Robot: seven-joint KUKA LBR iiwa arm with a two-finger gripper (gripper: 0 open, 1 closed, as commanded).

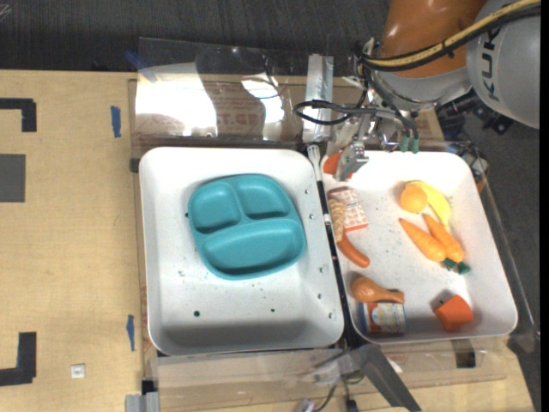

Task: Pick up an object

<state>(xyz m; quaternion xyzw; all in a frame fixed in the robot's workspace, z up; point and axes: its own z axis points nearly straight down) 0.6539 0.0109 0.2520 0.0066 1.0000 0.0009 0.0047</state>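
So your gripper (pixel 350 157) is parked at the back-left corner of the right bin (pixel 493 256), right by the divider, and honestly you can't tell if it's open or closed from this angle. Everything pickable sits in that bin: a snack packet (pixel 346 210) just below the gripper, a sausage (pixel 352 251), a chicken drumstick (pixel 373 291) touching a small can (pixel 383 318), carrots (pixel 433 238), a lemon (pixel 415 196) and an orange block (pixel 454 311). The left bin (pixel 163 299) holds a teal divided plate (pixel 247 225).
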